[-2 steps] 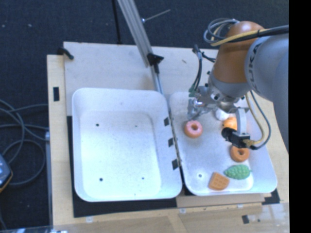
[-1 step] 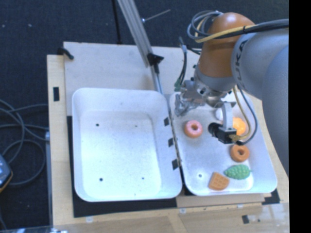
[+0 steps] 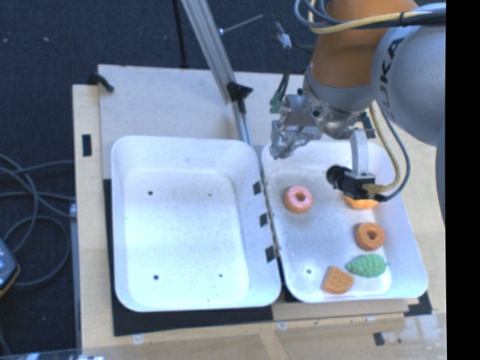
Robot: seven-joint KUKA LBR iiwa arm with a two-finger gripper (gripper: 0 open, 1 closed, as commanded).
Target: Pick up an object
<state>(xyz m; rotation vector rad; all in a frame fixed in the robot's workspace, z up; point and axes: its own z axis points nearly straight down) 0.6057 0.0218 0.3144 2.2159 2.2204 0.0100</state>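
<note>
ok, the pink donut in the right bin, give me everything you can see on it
The pink donut is a small ring with pink icing on top, a tan rim at its edge and a clear centre hole. It looks like a plastic or rubber toy. It lies flat on the floor of the right bin, in the upper left part near the divider between the bins. Nothing touches it; the gripper hangs above and behind it.
</note>
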